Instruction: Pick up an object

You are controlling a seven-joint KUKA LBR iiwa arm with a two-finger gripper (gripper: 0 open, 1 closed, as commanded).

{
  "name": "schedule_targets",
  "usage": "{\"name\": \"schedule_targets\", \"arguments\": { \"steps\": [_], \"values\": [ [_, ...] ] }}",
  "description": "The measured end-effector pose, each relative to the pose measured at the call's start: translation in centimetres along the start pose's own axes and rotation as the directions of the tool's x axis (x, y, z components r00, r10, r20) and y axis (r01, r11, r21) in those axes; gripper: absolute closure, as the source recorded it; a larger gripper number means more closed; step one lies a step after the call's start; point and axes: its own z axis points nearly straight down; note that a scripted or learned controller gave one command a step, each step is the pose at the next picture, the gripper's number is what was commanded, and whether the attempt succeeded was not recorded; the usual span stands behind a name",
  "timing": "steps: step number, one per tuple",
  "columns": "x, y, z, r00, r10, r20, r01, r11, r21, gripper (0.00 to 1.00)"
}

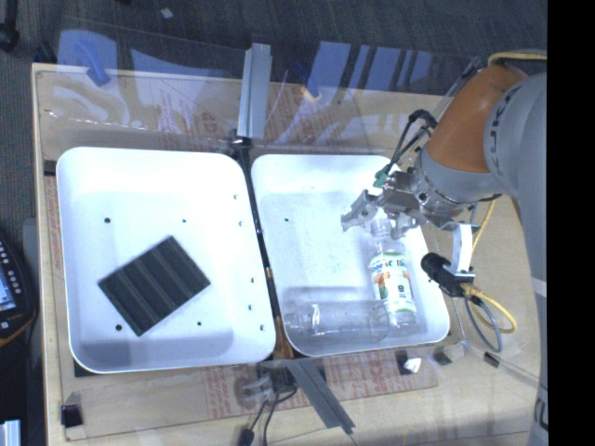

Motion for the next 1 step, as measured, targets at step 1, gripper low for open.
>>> {"name": "schedule_targets", "arguments": {
  "steps": [1],
  "values": [
    [2.51, 0.04, -2.18, 0.992, -0.124, 0.000, 0.124, 0.992, -0.004, 0.00]
  ]
}}
